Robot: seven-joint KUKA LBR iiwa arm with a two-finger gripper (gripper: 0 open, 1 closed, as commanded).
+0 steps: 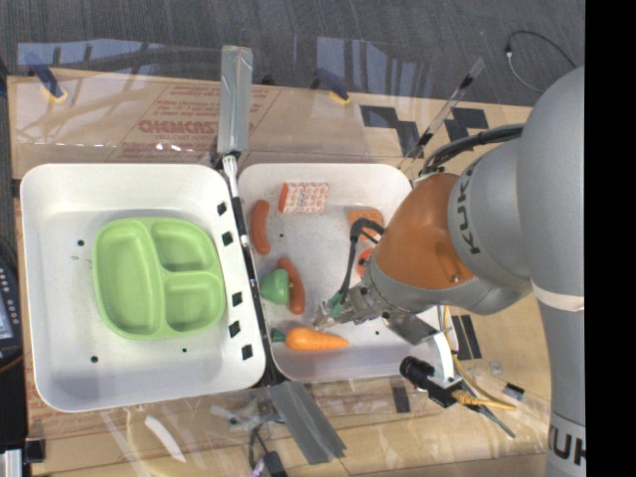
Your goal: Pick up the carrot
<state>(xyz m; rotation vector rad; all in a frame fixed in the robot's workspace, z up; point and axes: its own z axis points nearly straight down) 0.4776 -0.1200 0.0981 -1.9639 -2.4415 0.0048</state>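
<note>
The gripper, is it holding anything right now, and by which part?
Nothing is held. The gripper sits just above the carrot, which lies on the right bin's floor.

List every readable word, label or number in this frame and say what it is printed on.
"KU", partial vertical lettering on the arm's orange band.
Red print on the cardboard sheet behind the bins: too blurred to read with confidence.
Patterned wrapper on the small packet in the right bin: too small to read.

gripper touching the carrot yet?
Cannot tell. In the camera view the gripper sits just above the carrot, but the slanted angle doesn't plainly show contact or a gap.
</note>
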